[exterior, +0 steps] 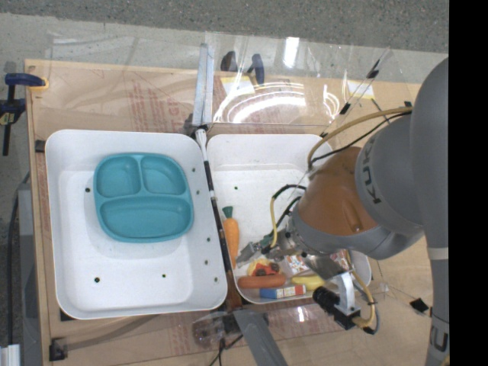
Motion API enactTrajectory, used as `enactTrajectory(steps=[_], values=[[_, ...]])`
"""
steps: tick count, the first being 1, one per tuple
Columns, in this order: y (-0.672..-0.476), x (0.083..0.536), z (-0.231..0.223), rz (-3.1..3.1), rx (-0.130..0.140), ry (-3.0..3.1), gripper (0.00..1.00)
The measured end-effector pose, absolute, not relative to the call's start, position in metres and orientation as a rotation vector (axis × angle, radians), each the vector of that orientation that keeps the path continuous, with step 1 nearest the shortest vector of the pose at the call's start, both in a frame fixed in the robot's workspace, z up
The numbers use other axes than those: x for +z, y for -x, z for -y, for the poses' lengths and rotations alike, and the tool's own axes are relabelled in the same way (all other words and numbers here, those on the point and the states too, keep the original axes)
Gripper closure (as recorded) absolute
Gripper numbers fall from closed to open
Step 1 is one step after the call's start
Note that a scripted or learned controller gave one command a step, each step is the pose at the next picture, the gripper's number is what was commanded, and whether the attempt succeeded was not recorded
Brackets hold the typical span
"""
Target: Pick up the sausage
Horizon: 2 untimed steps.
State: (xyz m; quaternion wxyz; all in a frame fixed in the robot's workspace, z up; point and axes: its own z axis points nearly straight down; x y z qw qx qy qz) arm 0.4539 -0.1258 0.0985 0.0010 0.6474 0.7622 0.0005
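The sausage (261,281), a reddish-brown link, lies near the front wall of the right bin (252,158). My gripper (259,252) hangs low over the front of that bin, just behind the sausage and a small orange-red piece (265,268). The grey arm with its orange band (335,204) covers much of the bin's right side and hides what lies beneath it. From this angle nothing shows in the gripper's grasp.
A carrot (229,231) lies along the right bin's left wall. A red-and-blue piece (272,292) and a yellow piece (309,282) rest by the sausage at the front wall. The left bin (69,280) holds a teal divided plate (142,197).
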Motion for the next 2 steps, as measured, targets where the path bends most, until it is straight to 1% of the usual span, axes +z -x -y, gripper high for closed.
enactTrajectory(steps=[1,2], values=[[-0.468,0.087,0.123,-2.137,-0.004,-2.303,0.0],[-0.452,0.086,0.14,-2.444,-0.002,-1.98,0.0]])
